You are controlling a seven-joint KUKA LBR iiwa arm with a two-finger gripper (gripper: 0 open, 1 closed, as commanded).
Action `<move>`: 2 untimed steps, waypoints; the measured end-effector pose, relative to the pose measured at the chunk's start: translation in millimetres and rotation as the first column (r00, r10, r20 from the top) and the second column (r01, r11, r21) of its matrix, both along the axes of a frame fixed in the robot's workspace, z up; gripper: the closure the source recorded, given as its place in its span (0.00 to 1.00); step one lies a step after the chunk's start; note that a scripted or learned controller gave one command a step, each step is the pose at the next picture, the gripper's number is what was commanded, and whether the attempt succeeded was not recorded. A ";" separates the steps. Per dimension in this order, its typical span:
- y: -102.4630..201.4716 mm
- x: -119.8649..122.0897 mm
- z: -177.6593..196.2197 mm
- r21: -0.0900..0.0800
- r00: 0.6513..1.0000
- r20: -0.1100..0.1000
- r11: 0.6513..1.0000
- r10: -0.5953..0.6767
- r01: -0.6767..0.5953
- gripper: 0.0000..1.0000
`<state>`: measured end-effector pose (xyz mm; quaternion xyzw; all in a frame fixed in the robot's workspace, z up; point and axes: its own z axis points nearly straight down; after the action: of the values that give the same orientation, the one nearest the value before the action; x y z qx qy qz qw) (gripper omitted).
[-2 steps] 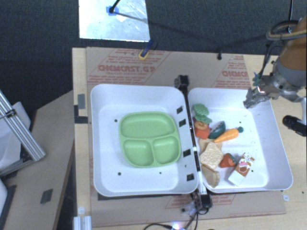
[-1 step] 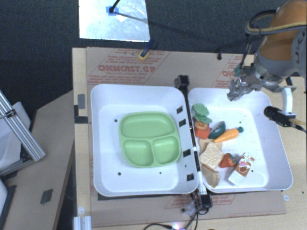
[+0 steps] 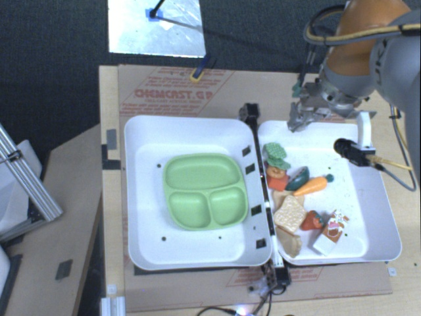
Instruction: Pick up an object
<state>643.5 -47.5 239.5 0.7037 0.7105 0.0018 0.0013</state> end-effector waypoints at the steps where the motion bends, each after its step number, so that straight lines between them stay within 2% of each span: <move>1: 46.2 16.6 -23.2 -0.001 1.000 -0.001 1.000 -0.002 0.002 1.00; 2: 58.6 15.0 -15.3 0.000 1.000 -0.001 1.000 -0.003 0.003 1.00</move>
<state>658.4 11.2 224.2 0.7048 0.7094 0.0012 0.0010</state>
